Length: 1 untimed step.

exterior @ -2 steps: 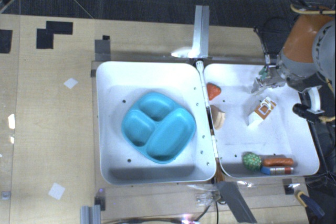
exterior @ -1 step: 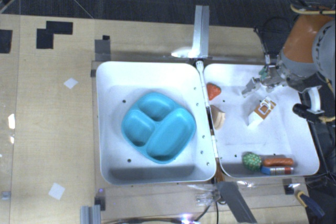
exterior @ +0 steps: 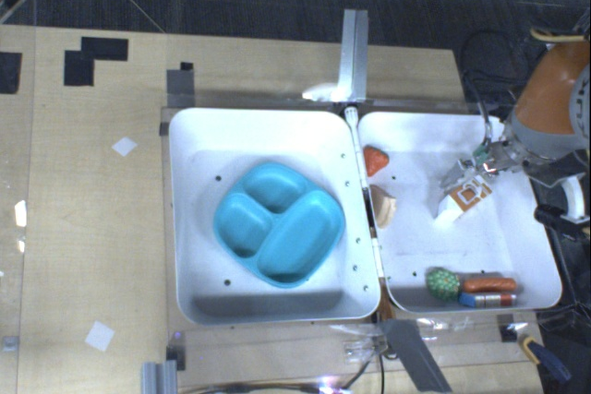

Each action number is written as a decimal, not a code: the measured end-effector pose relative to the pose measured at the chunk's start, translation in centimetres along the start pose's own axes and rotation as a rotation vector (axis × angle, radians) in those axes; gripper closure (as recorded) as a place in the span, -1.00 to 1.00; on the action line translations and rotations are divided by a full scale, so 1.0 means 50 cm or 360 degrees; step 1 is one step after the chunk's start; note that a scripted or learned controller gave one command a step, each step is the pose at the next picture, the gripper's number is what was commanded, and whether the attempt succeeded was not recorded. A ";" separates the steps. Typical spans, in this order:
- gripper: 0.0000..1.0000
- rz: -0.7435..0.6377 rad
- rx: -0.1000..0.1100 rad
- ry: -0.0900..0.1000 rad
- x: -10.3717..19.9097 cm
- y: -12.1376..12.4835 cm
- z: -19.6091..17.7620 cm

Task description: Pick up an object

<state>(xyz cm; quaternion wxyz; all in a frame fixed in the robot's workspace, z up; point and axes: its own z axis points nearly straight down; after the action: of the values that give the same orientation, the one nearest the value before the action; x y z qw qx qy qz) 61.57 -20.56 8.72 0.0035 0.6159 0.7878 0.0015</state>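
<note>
No lift is evidenced; the task is judged to be at the approach or grasp stage, with the pick itself left to do. The arm (exterior: pixel 554 101) is seen reaching in from the right over the right bin (exterior: pixel 540 291), and the jaws (exterior: pixel 482 163) are placed low at that bin's upper right area. Jaw state cannot be told: the tips are small and cluttered against the white floor, so neither a released nor a clenched state is claimed. The likeliest target, a small white carton with an orange-brown printed square (exterior: pixel 464 197), is found just below and to the left of the jaws, seemingly touching or nearly touching them; whether it is actually between them cannot be resolved, so no hold is assumed. It appears to lie tilted on the bin floor, not raised. Other candidates in the same bin are untouched: an orange-red piece (exterior: pixel 375 161) and a tan piece (exterior: pixel 384 208) against the left wall, well apart from the jaws, and a green knobbly ball (exterior: pixel 442 283) beside an orange-red tube (exterior: pixel 488 290) along the front wall. A blue divided tray (exterior: pixel 279 223) is seated in the left bin (exterior: pixel 189 198), far from the jaws. Remaining: confirmed closure on an item, then lift clear of the bin.
</note>
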 end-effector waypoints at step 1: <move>1.00 -0.0001 -0.0015 -0.0010 -0.002 0.007 -0.028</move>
<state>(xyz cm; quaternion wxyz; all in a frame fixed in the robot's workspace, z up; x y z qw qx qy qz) 61.91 -20.60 10.15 0.0089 0.6156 0.7880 0.0033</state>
